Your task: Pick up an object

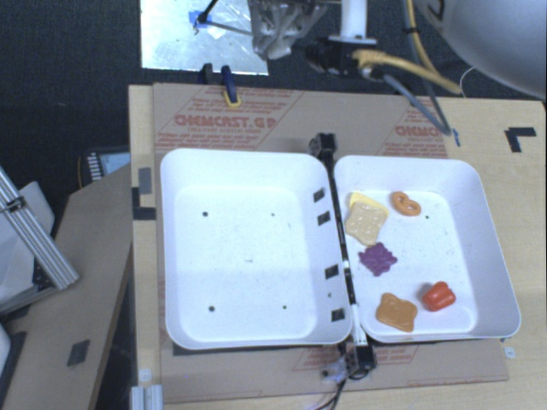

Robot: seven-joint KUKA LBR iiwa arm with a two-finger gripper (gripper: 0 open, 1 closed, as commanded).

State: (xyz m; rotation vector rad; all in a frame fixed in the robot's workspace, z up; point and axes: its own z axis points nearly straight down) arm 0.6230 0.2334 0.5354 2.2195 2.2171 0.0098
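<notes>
Overhead, my gripper (278, 28) hangs at the frame's top, carrying nothing; its opening I cannot tell. Toys sit in the right bin (487, 220); I'd descend squarely over the isolated red pepper (438, 295).

It looks like a robotics lab: two shallow white plastic bins (244, 162) on a printed cardboard sheet (224, 120), beside a silver aluminium rail (34, 239).
</notes>
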